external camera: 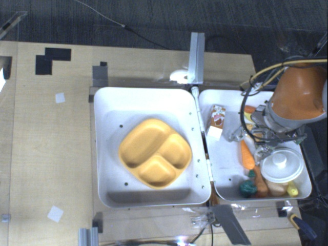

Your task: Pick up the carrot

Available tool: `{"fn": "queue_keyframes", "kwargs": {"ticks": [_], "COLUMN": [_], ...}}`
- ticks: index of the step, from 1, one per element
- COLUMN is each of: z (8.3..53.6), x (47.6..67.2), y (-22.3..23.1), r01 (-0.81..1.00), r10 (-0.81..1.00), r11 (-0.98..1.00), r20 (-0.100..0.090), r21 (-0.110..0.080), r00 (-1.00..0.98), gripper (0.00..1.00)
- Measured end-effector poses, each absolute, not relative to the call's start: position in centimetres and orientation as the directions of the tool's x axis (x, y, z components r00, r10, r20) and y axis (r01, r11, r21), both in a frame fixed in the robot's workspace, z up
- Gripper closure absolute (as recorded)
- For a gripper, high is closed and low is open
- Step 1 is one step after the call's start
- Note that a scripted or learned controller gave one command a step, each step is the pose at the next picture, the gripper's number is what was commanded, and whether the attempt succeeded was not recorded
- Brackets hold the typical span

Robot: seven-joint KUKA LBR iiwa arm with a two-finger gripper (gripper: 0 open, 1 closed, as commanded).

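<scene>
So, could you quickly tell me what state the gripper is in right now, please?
Gripper: down in the right bin beside the carrot; whether it is open, closed or holding anything cannot be told from this view.

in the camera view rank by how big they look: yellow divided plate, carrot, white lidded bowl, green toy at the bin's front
1. yellow divided plate
2. white lidded bowl
3. carrot, long but thin, partly hidden by the arm
4. green toy

Two white bins (102, 137), one carrot (247, 155)
</scene>
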State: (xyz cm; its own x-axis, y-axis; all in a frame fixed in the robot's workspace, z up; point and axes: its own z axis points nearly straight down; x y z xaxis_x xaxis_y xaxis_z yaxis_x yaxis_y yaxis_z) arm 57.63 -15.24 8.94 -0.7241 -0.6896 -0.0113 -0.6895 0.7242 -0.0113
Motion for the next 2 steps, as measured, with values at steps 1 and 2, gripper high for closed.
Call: {"fn": "queue_keyframes", "kwargs": {"ticks": [1,2], "z": [10.3,19.1], "x": [57.9,59.7], "y": [-15.1,-6.8], "r01": [-0.688,-0.718], "r10": [-0.688,-0.718], "r11": [0.726,0.696], "r20": [-0.018,-0.013], "r21": [-0.017,-0.012], "r00": [-0.725,-0.696], "gripper": [1.00,1.00]}}
